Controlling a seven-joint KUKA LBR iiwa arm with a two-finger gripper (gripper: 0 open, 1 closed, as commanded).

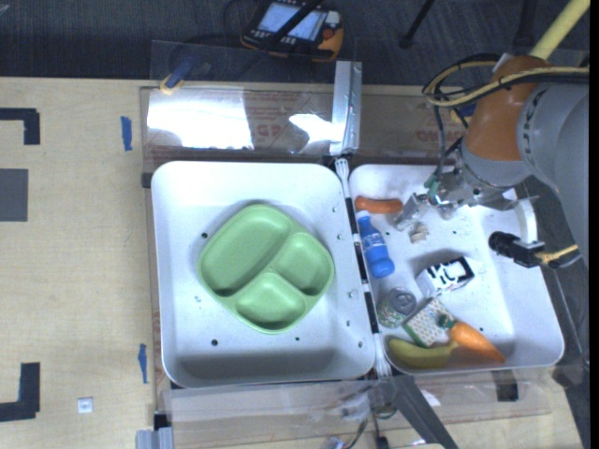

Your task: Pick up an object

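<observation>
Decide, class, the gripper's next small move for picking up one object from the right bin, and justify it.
Probably a short descent onto the orange piece lying just to the camera's left of the gripper. The gripper sits at the far end of the right bin with nothing visibly between its fingers, and the other items lie nearer the camera.

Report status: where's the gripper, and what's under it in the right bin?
Gripper low in right bin, near back. Holding nothing visible. Nearest: orange piece and blue bottle beside it. Green divided plate alone in left bin.
</observation>
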